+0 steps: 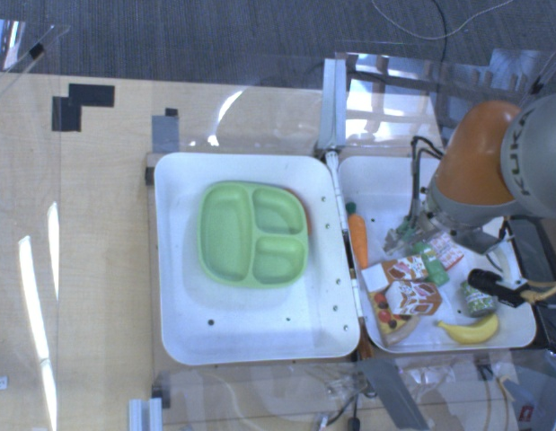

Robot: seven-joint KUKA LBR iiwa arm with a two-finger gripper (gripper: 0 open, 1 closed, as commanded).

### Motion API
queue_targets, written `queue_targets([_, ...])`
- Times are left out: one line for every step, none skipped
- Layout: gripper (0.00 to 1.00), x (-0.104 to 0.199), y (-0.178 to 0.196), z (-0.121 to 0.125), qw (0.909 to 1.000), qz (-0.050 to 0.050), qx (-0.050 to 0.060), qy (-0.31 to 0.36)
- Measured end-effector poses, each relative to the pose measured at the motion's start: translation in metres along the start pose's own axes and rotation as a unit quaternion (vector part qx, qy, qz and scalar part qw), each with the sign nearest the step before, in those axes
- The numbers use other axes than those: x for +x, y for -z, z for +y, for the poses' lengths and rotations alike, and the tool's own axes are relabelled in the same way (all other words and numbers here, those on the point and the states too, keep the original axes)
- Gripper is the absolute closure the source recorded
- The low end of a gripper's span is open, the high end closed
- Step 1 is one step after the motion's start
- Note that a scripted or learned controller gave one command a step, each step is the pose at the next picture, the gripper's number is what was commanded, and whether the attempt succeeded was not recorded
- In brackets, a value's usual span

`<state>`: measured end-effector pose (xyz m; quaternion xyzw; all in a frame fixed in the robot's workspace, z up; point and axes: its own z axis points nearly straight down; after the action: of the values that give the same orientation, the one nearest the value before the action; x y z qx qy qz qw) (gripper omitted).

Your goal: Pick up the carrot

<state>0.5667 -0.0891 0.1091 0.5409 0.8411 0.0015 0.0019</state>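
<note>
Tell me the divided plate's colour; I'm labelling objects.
Light green, seen clearly in the camera view: the divided plate lies in the left bin.

A green divided plate lies in the left bin. In the right bin, lower right: a banana, food packets.

Bright, even overhead light. Strong glare streaks on the clear shield at frame left and top centre, w/ a curved reflection above the left bin. Soft shadow under the green tray. Slight blur on the arm, upper right; rest fairly sharp.
</note>
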Motion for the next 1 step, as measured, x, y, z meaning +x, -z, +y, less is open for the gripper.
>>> queue_targets([1.0, 0.0439, 0.0764, 0.0482, 0.9663, 0.0, 0.0, -0.257])
